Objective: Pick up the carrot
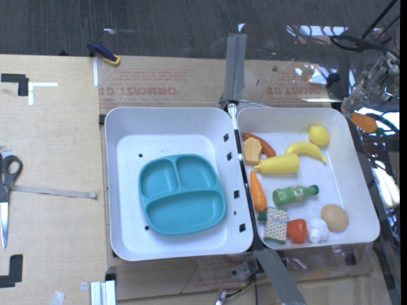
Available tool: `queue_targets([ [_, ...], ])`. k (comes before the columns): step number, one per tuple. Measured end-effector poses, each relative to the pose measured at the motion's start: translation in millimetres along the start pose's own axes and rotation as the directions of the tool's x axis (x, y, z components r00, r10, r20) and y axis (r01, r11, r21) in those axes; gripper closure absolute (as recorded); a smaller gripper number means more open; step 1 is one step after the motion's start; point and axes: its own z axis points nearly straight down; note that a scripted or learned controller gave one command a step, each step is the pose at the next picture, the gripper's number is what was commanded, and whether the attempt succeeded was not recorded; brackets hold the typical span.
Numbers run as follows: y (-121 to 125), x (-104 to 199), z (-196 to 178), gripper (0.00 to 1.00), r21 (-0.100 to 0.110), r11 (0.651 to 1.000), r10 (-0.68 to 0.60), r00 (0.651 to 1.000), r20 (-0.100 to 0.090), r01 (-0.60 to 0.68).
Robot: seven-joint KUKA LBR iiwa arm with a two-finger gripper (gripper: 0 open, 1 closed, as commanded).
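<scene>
The carrot (257,191) is a slim orange piece lying lengthwise against the left wall of the right bin (362,170), with a green tip at its near end. It lies free, between a yellow corn-like piece (278,164) and a green bottle (295,194). My arm, with its orange band (364,121), stands at the view's upper right. The gripper (374,84) is beyond the right bin's far right corner, well away from the carrot, and is lost among cables and glare.
The right bin also holds a lemon (318,135), a banana (306,150), a red-orange piece (262,145), an egg (334,218), a tomato (296,230) and a small box (276,225). A blue divided plate (183,194) lies in the left bin (121,170). Scissors (6,189) lie at far left.
</scene>
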Motion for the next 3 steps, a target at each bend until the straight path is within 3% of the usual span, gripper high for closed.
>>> queue_targets([
  [1, 0.9, -1.0, -6.9, 1.00, 0.000, 0.999, -0.047, 0.999, 0.002, 0.047],
  [2, -5.0, 11.2, -96.3, 1.00, 0.000, 0.992, -0.127, 0.992, 0.003, 0.127],
  [3, 0.7, -1.4, -214.5, 1.00, 0.000, 0.972, -0.234, 0.972, 0.006, 0.234],
])
